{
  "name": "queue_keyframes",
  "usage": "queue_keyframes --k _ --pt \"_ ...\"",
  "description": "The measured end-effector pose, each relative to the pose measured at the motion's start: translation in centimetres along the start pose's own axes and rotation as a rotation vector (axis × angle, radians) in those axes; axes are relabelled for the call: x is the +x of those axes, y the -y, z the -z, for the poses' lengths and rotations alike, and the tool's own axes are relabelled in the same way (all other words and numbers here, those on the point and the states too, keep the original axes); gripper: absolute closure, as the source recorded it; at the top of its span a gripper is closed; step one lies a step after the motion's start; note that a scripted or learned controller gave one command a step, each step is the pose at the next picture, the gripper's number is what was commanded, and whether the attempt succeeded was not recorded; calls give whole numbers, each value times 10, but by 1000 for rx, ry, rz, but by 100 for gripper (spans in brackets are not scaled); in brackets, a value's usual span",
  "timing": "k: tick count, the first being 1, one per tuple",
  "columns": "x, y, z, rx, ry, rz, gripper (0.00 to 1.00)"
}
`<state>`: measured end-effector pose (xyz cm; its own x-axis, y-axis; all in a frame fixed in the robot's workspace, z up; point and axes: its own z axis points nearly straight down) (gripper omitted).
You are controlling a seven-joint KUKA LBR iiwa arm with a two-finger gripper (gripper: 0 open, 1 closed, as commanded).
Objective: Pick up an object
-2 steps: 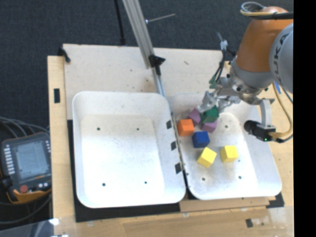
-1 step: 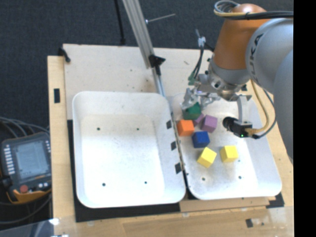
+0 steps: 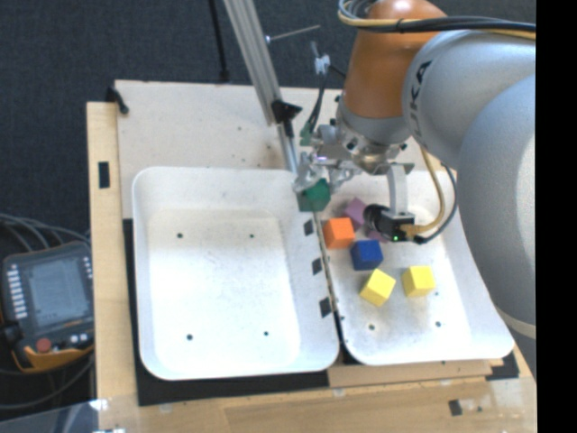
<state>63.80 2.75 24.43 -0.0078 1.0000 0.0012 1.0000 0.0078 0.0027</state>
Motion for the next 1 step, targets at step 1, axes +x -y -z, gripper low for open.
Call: queue_keyframes --k 1 --pt "54 -8 8 0 0 0 100"
